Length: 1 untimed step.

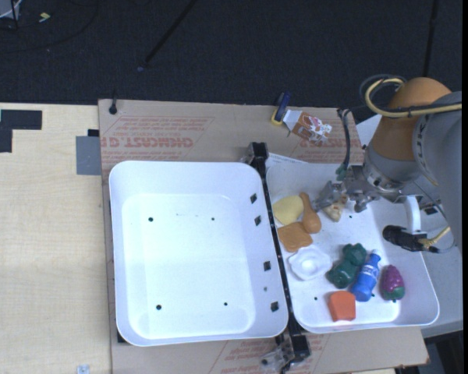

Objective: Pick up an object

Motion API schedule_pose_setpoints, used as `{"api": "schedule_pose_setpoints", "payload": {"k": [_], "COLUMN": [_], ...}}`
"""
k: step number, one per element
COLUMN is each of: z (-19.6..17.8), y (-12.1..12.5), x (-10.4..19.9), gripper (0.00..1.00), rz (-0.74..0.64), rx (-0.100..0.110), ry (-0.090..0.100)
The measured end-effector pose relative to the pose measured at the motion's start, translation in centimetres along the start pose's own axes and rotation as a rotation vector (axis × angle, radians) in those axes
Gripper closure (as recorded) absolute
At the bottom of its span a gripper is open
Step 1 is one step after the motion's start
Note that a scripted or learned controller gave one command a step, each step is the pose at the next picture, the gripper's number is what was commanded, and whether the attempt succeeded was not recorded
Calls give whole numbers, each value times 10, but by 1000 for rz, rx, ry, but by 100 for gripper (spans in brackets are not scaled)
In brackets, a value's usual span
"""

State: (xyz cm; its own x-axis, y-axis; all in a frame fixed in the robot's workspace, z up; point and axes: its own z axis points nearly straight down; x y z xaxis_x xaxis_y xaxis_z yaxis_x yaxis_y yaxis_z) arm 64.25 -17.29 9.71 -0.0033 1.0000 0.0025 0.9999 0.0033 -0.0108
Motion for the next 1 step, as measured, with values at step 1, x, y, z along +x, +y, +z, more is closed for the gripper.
{"api": "schedule_pose_setpoints", "payload": {"k": [1], "z": [0], "y": [0], "x": [0], "gripper": [0], "rz": [0], "rx": [0], "ry": [0]}}
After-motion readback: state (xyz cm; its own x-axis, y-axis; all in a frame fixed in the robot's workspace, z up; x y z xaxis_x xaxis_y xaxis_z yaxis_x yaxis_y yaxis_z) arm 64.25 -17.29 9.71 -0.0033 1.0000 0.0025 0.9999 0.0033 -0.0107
